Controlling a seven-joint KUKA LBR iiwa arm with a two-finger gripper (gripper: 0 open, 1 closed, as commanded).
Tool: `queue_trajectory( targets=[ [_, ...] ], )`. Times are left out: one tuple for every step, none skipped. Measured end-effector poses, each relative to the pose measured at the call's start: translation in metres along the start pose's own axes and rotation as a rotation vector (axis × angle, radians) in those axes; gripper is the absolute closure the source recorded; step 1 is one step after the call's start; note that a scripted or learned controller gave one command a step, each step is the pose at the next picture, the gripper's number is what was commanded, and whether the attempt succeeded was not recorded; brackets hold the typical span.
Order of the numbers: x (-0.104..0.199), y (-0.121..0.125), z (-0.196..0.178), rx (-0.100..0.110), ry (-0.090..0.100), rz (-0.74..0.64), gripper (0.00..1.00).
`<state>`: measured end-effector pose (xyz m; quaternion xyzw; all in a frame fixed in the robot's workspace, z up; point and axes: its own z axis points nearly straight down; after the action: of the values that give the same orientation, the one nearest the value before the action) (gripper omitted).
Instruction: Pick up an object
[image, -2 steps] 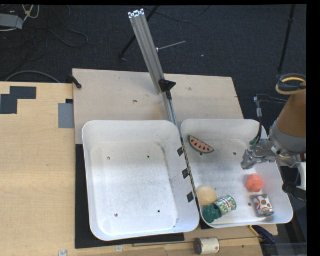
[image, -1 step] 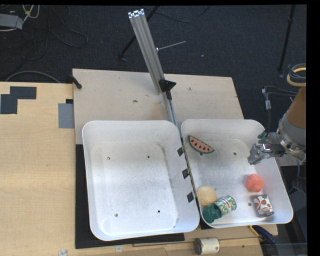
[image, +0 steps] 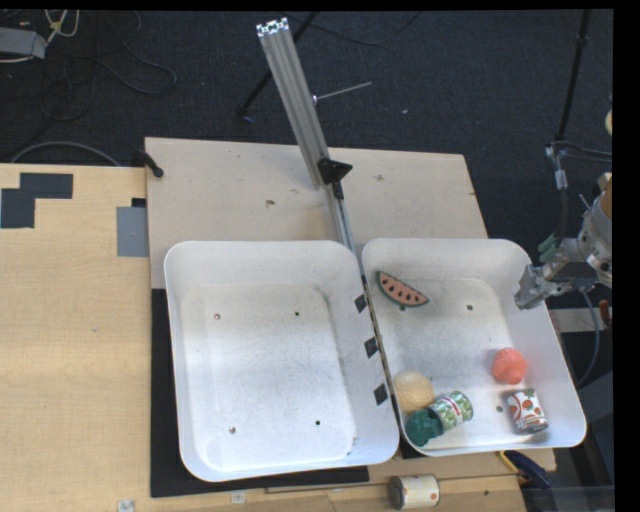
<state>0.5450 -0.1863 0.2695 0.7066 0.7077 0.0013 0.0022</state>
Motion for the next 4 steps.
queue_trajectory(
  targets=[
    [-0.001, 0.000, -0.027, 0.004, 0.001, 0.000, 1.00],
    [0.060, -0.009, -0.020, 0.009, 0.004, -0.003, 1.00],
    [0.113, -0.016, 0.001, 0.011, 0.004, -0.003, 1.00],
    [0.166, -0.011, 0.004, 0.010, 0.004, -0.003, 1.00]
  ],
)
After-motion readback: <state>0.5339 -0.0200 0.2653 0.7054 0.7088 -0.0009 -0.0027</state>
